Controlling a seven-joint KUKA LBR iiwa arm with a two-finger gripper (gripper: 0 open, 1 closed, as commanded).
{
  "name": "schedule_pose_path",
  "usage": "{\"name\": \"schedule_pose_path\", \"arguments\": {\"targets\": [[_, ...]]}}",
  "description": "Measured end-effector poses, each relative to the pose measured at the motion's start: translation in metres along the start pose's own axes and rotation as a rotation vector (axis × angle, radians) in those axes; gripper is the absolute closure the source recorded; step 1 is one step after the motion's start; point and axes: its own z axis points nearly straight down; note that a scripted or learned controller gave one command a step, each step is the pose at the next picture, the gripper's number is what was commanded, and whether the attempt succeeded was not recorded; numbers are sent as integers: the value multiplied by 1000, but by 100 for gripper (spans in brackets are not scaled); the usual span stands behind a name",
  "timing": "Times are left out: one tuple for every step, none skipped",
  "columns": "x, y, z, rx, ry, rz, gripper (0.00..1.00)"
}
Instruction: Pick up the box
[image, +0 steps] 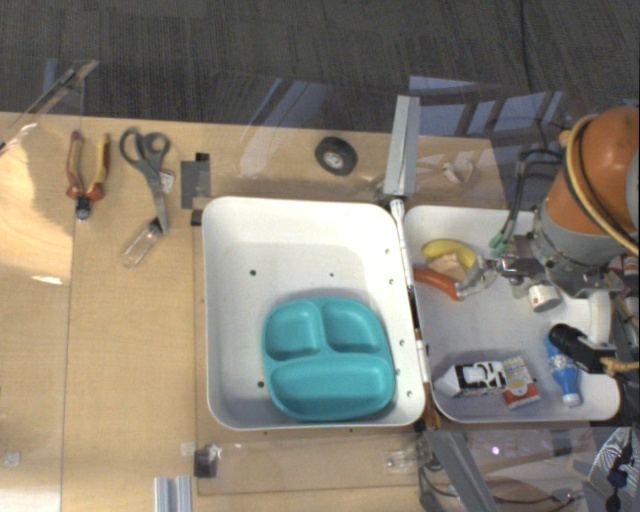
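Gripper (487, 275) near bin (600, 405) top, finger state impossible to tell; should move toward box (497, 378) at front wall, descend straight, centred.

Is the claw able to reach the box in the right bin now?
Probably yes. The box lies flat near the right bin's front edge, with nothing on it, and the claw hovers above the same bin.

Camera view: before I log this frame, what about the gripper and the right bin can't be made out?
- Gripper: too small and cluttered to tell open from shut, or whether it touches the carrot.
- Box: print too small to read.
- Right bin: far side covered by the arm.
- Blue bottle: partly hidden by arm parts.
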Motion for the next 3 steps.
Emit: {"name": "schedule_pose_path", "arguments": {"targets": [[-14,56,108,1,0,-151,0],[-13,59,95,-6,-1,-154,100],[45,65,-20,-6,-1,-333,100]]}}
